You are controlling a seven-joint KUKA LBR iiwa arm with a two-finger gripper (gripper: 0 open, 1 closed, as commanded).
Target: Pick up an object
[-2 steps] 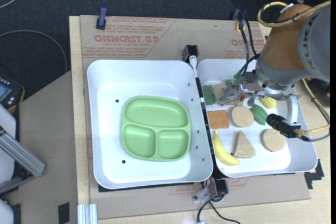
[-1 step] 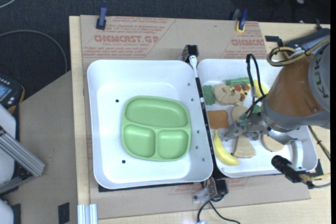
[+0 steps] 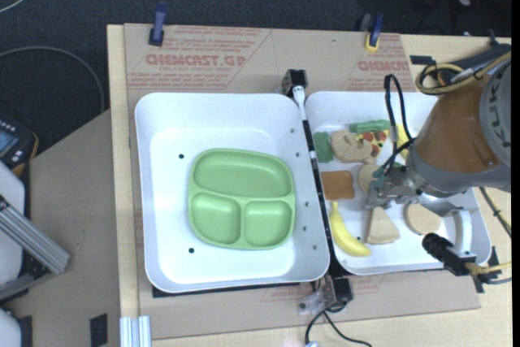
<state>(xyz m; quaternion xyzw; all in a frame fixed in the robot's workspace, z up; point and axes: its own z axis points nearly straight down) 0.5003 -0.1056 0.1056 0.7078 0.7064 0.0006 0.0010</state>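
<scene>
So the claw (image 3: 380,199) is down in the right bin (image 3: 475,252), sitting in the middle of the toy food pile, but from this angle I can't tell how far it's spread or whether it has anything. Nearest things to it look like the tan wedge (image 3: 382,230) just below it, the brown square (image 3: 338,184) to its left, and the banana (image 3: 347,233) along the bin's near-left side. Further back there's a cookie (image 3: 350,145) and a green piece (image 3: 370,127) touching it. My guess is all of this is light, stiff plastic, kinda slick, nothing fragile. The wedge seems the easiest target: pinch it across its narrow flat sides. The banana would want a grab across the middle of its curve or it'll probably squirt out. The left bin (image 3: 154,175) just has a green tray (image 3: 241,199), well apart from the action.
</scene>
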